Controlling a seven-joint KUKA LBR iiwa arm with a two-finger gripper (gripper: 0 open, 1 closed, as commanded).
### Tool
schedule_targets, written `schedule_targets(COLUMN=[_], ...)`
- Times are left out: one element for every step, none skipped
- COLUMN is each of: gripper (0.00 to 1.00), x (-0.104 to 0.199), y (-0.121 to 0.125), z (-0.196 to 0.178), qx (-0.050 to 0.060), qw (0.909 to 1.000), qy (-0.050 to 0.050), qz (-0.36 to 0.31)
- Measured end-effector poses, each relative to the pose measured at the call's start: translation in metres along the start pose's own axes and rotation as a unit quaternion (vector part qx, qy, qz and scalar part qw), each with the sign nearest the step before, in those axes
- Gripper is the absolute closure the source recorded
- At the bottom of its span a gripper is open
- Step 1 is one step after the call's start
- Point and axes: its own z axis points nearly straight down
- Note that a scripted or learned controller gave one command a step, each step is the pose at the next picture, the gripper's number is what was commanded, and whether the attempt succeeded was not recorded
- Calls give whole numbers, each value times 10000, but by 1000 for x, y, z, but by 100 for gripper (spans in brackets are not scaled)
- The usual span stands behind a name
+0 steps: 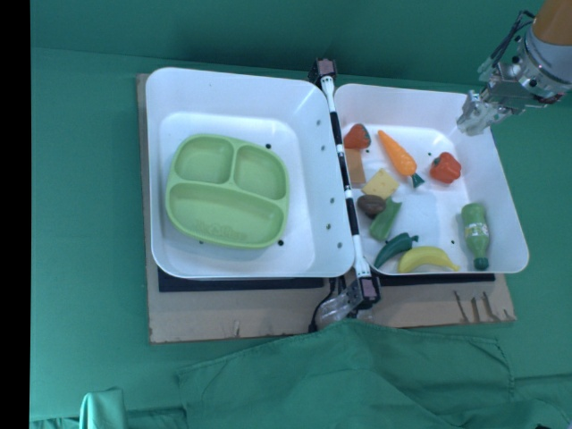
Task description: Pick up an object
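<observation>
The right bin (500,195) holds several toy foods: a strawberry (357,136), a carrot (398,155), a red pepper (446,167), a yellow cheese wedge (381,184), a brown piece (371,206), a green pickle (386,219), a dark green pepper (394,248), a banana (427,258) and a green bottle (475,232). My gripper (474,117) hangs above the bin's far right rim, up and right of the red pepper, with nothing seen between its fingers.
The left bin (304,96) holds a light green divided plate (229,190). A hinged bar (344,186) runs between the bins. Both bins rest on a cardboard sheet (232,315). Rumpled green cloth (357,378) lies along the front.
</observation>
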Motion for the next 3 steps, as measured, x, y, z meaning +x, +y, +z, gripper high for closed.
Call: schedule_targets(gripper=[100,100,100], x=[6,30,27], y=[82,57,59], z=[59,20,7], qx=[67,63,30], qw=[10000,10000,10000], qy=[46,54,27], qz=[-50,-39,-22])
